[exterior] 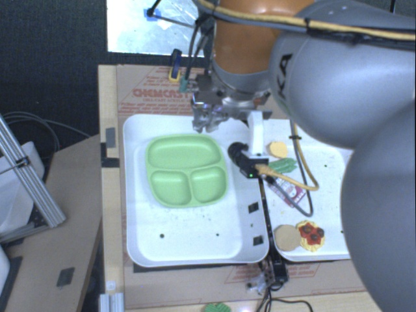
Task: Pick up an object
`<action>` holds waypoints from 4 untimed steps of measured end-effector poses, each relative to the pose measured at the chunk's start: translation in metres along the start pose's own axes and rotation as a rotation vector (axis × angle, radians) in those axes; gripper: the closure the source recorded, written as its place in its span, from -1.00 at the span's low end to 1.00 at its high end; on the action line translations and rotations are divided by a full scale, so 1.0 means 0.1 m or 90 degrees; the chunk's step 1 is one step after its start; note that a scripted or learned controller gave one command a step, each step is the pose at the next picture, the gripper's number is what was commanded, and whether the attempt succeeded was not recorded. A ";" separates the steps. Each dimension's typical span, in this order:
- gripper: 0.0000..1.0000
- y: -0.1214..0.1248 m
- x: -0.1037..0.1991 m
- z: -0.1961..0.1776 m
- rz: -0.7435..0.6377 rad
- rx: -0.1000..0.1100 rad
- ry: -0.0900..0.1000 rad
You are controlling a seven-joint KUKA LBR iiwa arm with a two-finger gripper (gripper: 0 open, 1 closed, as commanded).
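Cardboard-covered surface (140, 90) bears two white bins side by side. Right bin (328, 255), near edge: toy pizza slice (311, 234) beside round tan piece (286, 237). Farther back: green leafy toy (283, 166), yellow round piece (278, 149). Left bin (188, 246): green divided plate (186, 170), three compartments. Pincer (207, 123) at far rim of left bin, just beyond plate; opening cannot be told, nothing visibly held. Grey arm (351, 77) with orange band overhead.

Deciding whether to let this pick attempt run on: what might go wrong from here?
1. The tool hangs over the far rim of the green divided plate; a thin raised rim could slip out.
2. The plate nearly spans the left bin, so lifting it may catch on the wall.
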State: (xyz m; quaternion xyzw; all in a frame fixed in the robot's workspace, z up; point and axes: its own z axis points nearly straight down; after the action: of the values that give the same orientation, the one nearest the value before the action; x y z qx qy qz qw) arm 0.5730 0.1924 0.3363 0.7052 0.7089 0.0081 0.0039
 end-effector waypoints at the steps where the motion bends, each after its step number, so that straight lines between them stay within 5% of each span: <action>1: 1.00 -0.28 0.01 1.44 0.003 0.018 -0.006; 2: 1.00 -0.43 0.46 0.33 -0.003 0.004 0.001; 4: 1.00 -0.83 0.43 -2.08 -0.001 0.002 0.002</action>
State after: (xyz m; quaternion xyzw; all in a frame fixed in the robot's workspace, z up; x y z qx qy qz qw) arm 0.4861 0.2341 0.5428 0.7049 0.7093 0.0081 0.0020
